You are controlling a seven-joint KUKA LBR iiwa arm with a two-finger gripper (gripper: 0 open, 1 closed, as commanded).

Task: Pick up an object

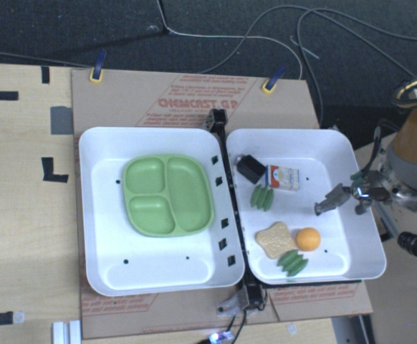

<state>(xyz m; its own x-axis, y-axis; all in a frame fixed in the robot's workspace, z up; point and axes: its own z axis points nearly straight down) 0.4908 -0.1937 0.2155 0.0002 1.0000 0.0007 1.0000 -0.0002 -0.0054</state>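
Your gripper (335,199) hangs over the right edge of the right bin (337,145), and whether it is apart or together you cannot tell from this slant; nothing shows in its grasp. The candidates all lie in that bin: an orange ball (309,239) touching a tan toast piece (274,239), a green pod (292,262) just below them, another green piece (262,197), a small carton (283,178) and a black block (250,168). The ball will likely roll off a glancing touch (it is round and free), and descending so near the bin wall risks striking the rim.
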